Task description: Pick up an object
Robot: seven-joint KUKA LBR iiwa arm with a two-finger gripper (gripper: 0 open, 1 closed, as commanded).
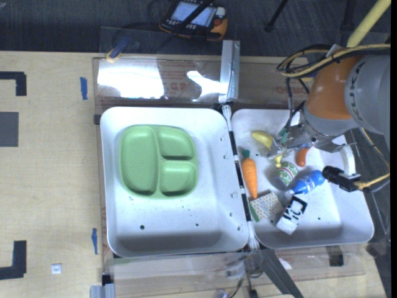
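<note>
The right bin (351,223) holds several small objects. An orange carrot (249,176) lies along its left wall. A yellow banana-like piece (263,140) sits near the back, and a small round can (285,175) in the middle. A blue bottle (308,182) lies tilted beside the can. In front are a speckled packet (265,206) and a white box with black marks (291,215). My gripper (288,143) hangs low over the back of this bin, just right of the yellow piece and above the can. A small orange item (301,158) lies right beside it.
The left bin (113,191) carries a green three-compartment tray (159,160). A clear panel and metal rail (229,73) stand behind the bins. Yellow and black cables (310,58) loop around the arm's orange band (329,98) at the right.
</note>
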